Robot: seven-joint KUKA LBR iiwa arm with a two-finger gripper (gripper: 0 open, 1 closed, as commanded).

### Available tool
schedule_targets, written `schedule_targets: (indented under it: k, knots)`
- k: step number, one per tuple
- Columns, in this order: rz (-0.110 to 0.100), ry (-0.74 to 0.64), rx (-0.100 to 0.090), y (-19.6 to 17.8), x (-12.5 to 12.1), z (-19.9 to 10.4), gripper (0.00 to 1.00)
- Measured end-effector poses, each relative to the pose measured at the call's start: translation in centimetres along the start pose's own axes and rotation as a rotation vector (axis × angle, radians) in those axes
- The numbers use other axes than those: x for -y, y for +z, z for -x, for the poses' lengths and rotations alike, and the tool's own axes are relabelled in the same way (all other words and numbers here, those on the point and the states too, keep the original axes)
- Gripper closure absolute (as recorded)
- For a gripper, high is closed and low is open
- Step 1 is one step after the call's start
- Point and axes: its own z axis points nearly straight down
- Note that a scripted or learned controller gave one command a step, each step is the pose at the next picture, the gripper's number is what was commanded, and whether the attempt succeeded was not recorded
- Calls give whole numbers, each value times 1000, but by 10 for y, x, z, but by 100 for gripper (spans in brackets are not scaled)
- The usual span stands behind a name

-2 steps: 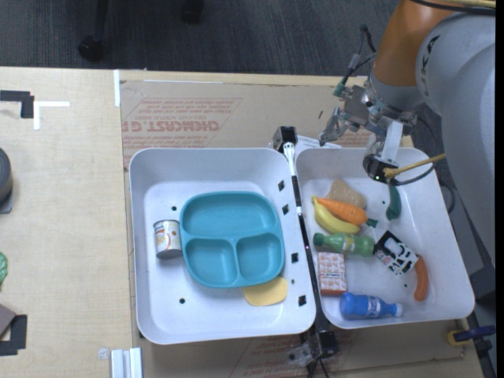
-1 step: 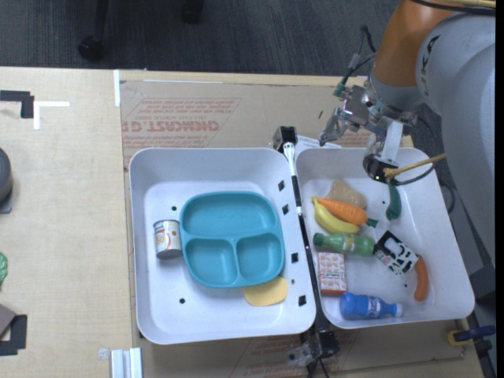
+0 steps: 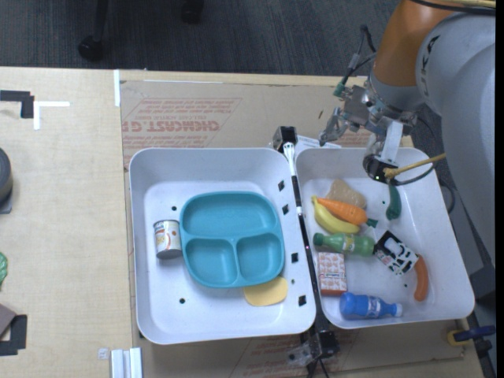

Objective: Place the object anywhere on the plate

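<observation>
A teal plate [image 3: 232, 239] with three compartments lies in the left bin [image 3: 150, 305]. The right bin [image 3: 449, 266] holds several toy foods: a carrot [image 3: 343, 209] across a banana [image 3: 332, 221], a bread slice [image 3: 343, 191], a green bottle [image 3: 346, 244], a red box [image 3: 331, 273], a blue bottle [image 3: 368, 307], a sausage [image 3: 421, 279] and a black-and-white piece [image 3: 396, 253]. My gripper [image 3: 358, 128] hangs over the far edge of the right bin, above and behind the bread slice. I see no object in it.
A small can [image 3: 167, 239] stands left of the plate, and a yellow slice [image 3: 265, 292] lies at the plate's near edge. A dark green piece [image 3: 393, 203] lies by the right bin's far right. A divider [image 3: 299, 227] separates the bins.
</observation>
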Motion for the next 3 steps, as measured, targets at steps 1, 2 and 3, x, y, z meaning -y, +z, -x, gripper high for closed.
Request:
schedule_targets:
  k: [1,2,3]
  knots:
    - [0,0,0,0,0,0,0]
    - [0,0,0,0,0,0,0]
    - [0,0,0,0,0,0,0]
